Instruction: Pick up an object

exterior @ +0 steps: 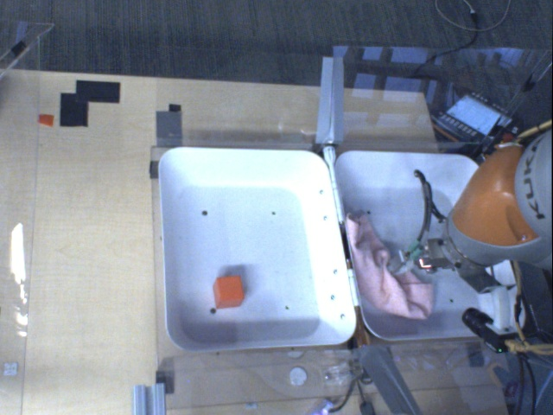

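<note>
Cloth: a pink cloth [386, 271] lies crumpled in the right bin [389, 173], along that bin's left wall and reaching toward its near edge.
Gripper: the gripper [413, 260] is down in the right bin at the cloth's right edge, touching or just over the fabric; from this angle I cannot tell how far apart its fingers stand, or whether any cloth is caught between them.
Arm: the grey arm with its orange band [492, 206] comes in from the right and leans over the right bin; a dark cable [425, 197] loops from it down toward the wrist.
Block: a small orange block [229, 291] sits on the floor of the left bin [242, 167], toward its near left part, well apart from the cloth.
Bins: the two white bins stand side by side, touching along a shared middle edge.
Bench: the pale wooden bench [86, 232] carries black marker shapes [85, 100] and a small orange square [46, 120] near its far left corner.
</note>
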Robot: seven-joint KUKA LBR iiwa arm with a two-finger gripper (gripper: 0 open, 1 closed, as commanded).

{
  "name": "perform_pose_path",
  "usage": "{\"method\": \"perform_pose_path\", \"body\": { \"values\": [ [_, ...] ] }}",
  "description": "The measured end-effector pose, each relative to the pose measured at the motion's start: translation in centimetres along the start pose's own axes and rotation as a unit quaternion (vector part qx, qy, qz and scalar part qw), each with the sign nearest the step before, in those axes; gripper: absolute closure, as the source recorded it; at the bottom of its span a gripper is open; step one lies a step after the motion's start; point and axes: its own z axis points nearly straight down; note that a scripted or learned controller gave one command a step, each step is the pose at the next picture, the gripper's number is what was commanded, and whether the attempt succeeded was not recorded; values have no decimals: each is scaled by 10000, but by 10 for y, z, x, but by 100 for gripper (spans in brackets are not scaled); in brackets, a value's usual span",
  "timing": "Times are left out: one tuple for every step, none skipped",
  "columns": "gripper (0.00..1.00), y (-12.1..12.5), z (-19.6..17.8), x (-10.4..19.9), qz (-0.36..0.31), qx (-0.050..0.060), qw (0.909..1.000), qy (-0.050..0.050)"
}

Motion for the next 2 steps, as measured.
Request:
{"method": "perform_pose_path", "body": {
  "values": [
    [100, 4, -12, 2, -15, -32, 10000, 10],
    [0, 4, -12, 1, -16, -30, 10000, 6]
  ]
}}
